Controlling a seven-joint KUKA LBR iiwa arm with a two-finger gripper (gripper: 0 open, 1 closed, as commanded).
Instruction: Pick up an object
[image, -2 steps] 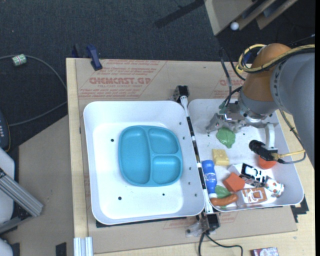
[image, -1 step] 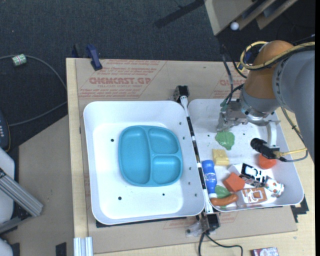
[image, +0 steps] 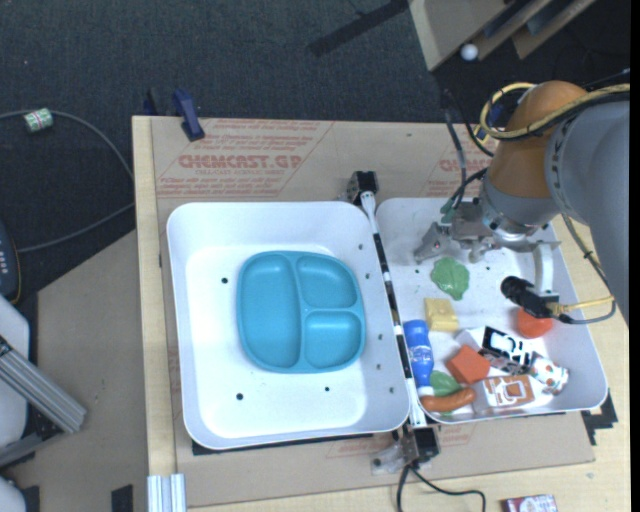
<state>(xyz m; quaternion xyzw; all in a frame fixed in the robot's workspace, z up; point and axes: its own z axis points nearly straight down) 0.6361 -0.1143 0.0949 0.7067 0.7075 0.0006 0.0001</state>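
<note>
We are viewing the bench from above, with the left bin carrying a blue divided tray and the right bin carrying the clutter. The arm is reaching in from the right and hanging over the far end of the right bin. Its gripper is poised low there; we cannot tell how it is set. The nearest candidate, a green object, is lying just on the near side of the gripper, without an obvious long axis. A yellow block is sitting nearer still, then a blue-and-white bottle running near-to-far beside the left wall. We are judging the white floor around the green object open enough for a descent.
</note>
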